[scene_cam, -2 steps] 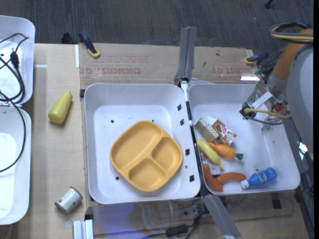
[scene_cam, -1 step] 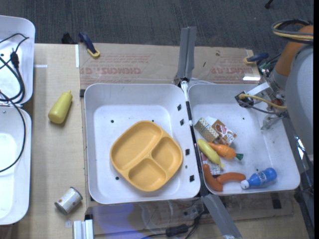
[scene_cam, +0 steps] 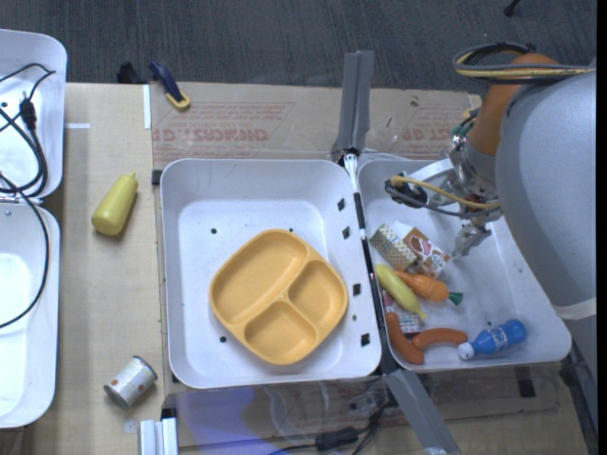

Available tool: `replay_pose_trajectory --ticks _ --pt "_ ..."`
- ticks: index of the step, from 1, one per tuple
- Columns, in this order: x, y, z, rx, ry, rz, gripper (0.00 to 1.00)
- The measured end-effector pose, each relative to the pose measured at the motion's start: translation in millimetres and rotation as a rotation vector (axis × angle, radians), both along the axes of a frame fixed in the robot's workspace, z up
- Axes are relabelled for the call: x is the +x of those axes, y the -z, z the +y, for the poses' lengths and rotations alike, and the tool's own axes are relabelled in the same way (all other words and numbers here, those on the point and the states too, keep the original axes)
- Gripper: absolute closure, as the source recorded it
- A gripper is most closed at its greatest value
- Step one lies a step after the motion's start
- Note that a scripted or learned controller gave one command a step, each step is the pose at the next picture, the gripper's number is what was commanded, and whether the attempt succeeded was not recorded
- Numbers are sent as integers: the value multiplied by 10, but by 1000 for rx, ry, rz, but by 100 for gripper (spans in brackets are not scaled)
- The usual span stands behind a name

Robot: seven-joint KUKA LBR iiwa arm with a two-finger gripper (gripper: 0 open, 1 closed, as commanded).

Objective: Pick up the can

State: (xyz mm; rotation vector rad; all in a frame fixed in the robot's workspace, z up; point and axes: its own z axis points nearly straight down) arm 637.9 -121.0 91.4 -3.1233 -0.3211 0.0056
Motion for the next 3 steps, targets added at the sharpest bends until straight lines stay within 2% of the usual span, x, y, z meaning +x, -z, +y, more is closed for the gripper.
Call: replay_pose_trajectory --ticks 1,2,3 --pt "103 4 -187 -2 -8 0 0" --pt "-165 2 256 0 -161 0 0" --pt "-514 8 200 0 5 2 0"
